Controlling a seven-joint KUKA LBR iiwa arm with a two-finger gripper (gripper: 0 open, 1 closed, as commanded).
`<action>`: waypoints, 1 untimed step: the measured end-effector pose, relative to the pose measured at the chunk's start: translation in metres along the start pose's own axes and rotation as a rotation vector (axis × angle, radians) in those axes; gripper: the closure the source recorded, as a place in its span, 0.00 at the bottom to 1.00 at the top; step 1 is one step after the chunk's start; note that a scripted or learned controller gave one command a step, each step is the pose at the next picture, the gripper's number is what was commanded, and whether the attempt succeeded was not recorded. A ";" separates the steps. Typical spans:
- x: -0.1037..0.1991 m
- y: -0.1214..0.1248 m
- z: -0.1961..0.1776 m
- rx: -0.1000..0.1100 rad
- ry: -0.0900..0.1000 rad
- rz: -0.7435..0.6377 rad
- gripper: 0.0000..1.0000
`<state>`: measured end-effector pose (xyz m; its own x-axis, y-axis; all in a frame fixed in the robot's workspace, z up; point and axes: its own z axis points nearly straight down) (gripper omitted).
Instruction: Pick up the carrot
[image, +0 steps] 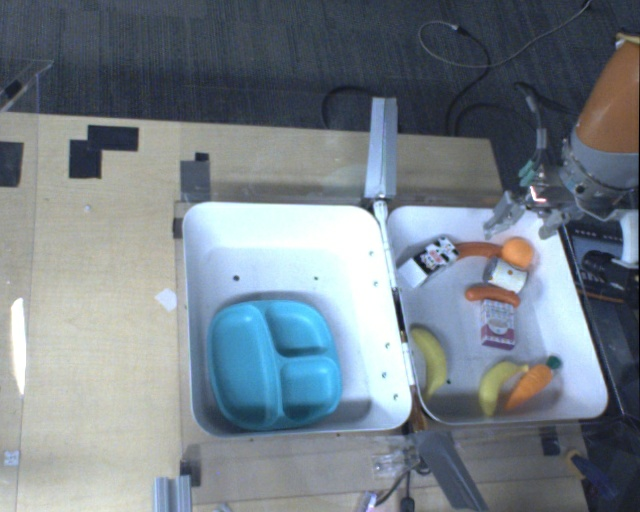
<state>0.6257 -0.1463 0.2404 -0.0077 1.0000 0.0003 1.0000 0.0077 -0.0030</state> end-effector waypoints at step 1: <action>-0.058 0.014 0.146 -0.001 0.001 0.085 0.00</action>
<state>0.6401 -0.2037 0.0942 0.0774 0.9970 0.0012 0.9970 -0.0774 -0.0025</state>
